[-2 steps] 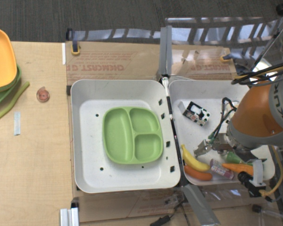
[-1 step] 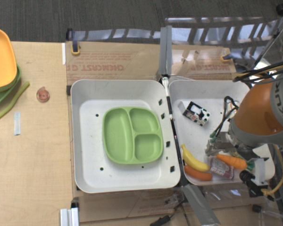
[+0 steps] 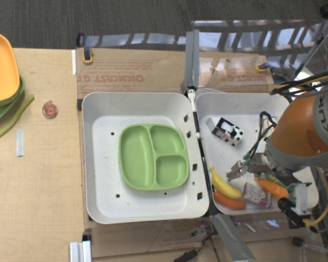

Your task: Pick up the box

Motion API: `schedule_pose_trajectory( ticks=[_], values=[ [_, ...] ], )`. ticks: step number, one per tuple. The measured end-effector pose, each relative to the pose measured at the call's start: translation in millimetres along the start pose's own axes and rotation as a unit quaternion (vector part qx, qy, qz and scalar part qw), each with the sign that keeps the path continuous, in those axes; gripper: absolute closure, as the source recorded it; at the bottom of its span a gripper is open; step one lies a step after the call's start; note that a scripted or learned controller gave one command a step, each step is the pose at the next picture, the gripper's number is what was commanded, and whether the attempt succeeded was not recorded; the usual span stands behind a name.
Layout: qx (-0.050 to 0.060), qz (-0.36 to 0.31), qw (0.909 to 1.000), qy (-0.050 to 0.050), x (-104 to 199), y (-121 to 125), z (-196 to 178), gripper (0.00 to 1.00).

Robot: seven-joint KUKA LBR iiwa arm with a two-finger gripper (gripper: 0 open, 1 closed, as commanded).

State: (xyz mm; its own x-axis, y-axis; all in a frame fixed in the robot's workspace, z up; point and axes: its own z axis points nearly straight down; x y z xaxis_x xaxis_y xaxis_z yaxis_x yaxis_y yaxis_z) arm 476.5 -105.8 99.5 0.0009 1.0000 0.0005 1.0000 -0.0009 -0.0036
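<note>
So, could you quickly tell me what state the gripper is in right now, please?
Gripper: low in the right bin beside the banana; nothing seen between its fingers, and open or closed cannot be told.

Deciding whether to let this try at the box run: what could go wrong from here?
1. The gripper sits low by the banana, apart from the box near the right bin's far side; it may close on the wrong item.
2. Banana, carrot and packet crowd the near edge and could get shoved.
</note>
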Motion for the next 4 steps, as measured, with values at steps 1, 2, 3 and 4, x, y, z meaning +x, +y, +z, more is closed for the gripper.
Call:
schedule_pose_trajectory(
  ticks=[1, 2, 3, 4],
  values=[
    [-0.001, 0.039, 0.9992, 0.000, -41.2, 0.6, -45.8, 0.00],
    [0.000, 0.084, 0.9965, 0.000, -18.0, -0.3, 9.2, 0.00],
    [-0.001, 0.104, 0.9946, -0.001, -56.9, 0.5, -43.1, 0.00],
    [0.000, 0.111, 0.9938, 0.000, -31.5, 4.0, -15.4, 0.00]
  ],
)
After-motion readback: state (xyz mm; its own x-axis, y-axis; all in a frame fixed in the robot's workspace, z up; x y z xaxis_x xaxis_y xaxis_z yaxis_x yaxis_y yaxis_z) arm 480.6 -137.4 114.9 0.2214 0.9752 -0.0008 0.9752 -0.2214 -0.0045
